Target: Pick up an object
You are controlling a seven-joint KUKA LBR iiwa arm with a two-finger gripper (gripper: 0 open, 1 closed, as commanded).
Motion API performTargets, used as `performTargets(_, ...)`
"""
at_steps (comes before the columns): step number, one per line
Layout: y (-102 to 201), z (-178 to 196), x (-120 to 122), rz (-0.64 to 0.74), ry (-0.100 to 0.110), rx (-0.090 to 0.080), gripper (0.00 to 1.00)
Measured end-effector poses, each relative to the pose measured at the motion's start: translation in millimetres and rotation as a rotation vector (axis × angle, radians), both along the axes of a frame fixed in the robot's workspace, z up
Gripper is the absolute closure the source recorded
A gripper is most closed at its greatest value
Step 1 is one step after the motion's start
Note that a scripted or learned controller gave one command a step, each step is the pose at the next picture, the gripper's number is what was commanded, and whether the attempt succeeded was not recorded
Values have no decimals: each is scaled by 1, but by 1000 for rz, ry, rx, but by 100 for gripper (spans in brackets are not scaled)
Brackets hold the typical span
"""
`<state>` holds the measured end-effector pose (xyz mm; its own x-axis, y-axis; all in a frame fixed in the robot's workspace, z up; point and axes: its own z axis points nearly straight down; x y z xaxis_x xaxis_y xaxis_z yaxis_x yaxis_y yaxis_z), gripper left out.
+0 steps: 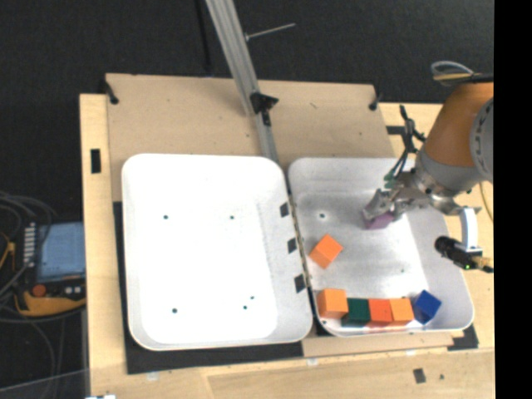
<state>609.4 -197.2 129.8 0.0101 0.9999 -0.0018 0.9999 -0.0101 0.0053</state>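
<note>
My gripper (pixel 382 209) hangs over the upper middle of the right bin (pixel 349 181), reaching in from the right. A small purple block (pixel 379 220) peeks out right at its tip, touching or just under it; whether it is gripped or lying on the bin floor is unclear. An orange cube (pixel 326 250) lies tilted on the bin floor, left of and below the gripper. Along the bin's front wall sits a row of blocks: orange (pixel 333 302), green (pixel 357 311), two more orange ones (pixel 391 310), and a blue one (pixel 426 304).
The left bin (pixel 208 248) lies beside the right one, with small clips along the shared edge (pixel 293 243). A slanted metal rail (pixel 241 56) runs down from the top to the bins' back. A black fitting (pixel 457 252) hangs off the arm at the right.
</note>
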Motion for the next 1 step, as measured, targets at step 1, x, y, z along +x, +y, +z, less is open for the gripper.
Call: performTargets(1, 6, 59, -4, 10, 0, 0, 100)
